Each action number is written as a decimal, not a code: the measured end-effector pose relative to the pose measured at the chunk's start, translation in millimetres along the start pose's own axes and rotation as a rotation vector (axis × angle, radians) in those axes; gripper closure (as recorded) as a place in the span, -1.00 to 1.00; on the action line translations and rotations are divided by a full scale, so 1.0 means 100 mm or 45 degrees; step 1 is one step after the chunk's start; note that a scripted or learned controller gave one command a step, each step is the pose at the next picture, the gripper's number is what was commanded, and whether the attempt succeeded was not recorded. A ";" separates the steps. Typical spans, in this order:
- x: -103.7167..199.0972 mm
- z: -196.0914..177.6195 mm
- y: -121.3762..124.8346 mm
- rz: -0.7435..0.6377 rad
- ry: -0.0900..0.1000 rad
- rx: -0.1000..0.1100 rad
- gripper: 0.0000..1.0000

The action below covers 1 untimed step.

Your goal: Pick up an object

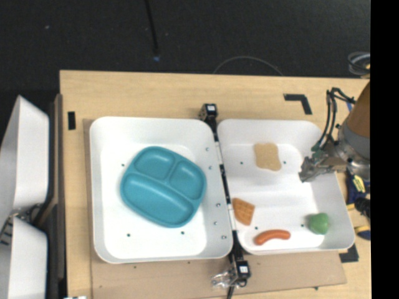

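Camera view: looking down at a slant on two white bins sitting side by side on a wooden bench [156, 92].
Objects to pick: four are lying in the right bin [274, 132], all apart from one another.
Bread slice [267, 156]: one, tan, lying flat in the far middle of that bin.
Cracker [243, 212]: one, orange and square, sitting near the bin's left wall.
Sausage [272, 236]: one, red-orange, lying along the near wall.
Green ball [318, 223]: one, resting in the near right corner.
Gripper [310, 169]: hanging over the right side of the right bin, to the right of the bread slice and far of the green ball; nothing is showing between its fingers, and whether they are spread or closed cannot be told.
Arm [358, 126]: reaching in from the right edge, wrist pointing left and down toward the bin.
Left bin [106, 136]: holding one teal divided plate [163, 185], lying flat at its middle.
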<state>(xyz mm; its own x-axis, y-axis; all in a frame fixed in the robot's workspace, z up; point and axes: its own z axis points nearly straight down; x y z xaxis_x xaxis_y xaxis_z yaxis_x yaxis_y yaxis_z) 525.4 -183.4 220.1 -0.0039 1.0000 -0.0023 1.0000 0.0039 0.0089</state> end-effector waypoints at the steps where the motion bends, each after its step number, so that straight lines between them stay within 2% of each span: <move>1: -0.03 -0.45 0.06 0.000 0.000 0.002 1.00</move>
<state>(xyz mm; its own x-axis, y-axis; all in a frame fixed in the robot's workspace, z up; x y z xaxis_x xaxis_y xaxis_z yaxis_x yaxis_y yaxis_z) 531.4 -186.1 264.8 -0.0041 1.0000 -0.0021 1.0000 0.0042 0.0071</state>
